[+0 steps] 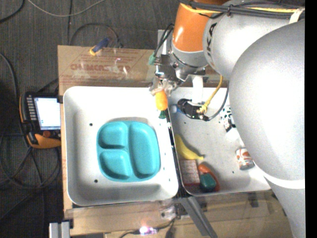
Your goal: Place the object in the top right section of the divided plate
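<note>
1. Camera view: the grey arm with its orange band [190, 26] reaches in from the right and fills the upper right of the picture, its wrist hanging over the top edge where the two shallow white bins meet.
2. The jaws [161, 90] point down at that spot, and a small yellow-orange carrot-like toy with a green tip [161, 103] sits between the fingers, so the jaws are closed on it. The toy hangs just above the rim between the bins, near the left bin's upper right corner.
3. The left white bin [74, 133] holds a turquoise plastic divided plate [130, 150] lying flat near its middle, with two small sections on its left side and one long section on its right. The toy is well apart from the plate, up and to the right of it.
4. The right white bin [223, 180] holds a yellow banana-shaped toy [185, 150], a small orange and green item [207, 177] near the lower edge, and a small red and white can [243, 158] beside the arm's body.
5. A brown cardboard sheet [99, 68] lies on the desk behind the left bin, and a handheld pendant with a lit screen [42, 115] sits off to the left.
</note>
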You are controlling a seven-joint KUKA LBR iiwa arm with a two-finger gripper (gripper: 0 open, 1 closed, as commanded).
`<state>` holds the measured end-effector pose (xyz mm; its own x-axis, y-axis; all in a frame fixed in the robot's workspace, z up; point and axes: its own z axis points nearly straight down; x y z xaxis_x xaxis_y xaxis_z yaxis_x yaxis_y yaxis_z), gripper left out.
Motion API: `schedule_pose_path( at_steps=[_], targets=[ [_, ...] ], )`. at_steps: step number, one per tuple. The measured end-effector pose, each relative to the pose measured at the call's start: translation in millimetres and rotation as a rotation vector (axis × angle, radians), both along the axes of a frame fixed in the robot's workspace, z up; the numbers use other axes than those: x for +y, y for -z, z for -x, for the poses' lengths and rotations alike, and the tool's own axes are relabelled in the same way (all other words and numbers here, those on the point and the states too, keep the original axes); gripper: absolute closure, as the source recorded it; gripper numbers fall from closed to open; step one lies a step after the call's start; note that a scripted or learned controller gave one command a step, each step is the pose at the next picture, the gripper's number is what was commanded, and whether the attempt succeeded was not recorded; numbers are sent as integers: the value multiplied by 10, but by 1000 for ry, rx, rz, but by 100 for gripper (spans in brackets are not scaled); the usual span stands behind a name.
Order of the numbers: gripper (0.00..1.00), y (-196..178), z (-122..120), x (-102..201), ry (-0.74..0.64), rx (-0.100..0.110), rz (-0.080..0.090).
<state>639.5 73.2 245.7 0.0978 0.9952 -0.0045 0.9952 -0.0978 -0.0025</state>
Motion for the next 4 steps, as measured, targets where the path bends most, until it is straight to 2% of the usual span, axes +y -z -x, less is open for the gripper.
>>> schedule_pose_path(
  at_steps=[1, 2, 3, 4],
  targets=[
    [100, 450, -279, 673, 167, 0, 2],
    [0, 445, -280, 674, 167, 0, 2],
    [0, 1490, 322, 887, 181, -7, -6],
    [100, 1394, 325, 928, 182, -6, -13]
  ],
)
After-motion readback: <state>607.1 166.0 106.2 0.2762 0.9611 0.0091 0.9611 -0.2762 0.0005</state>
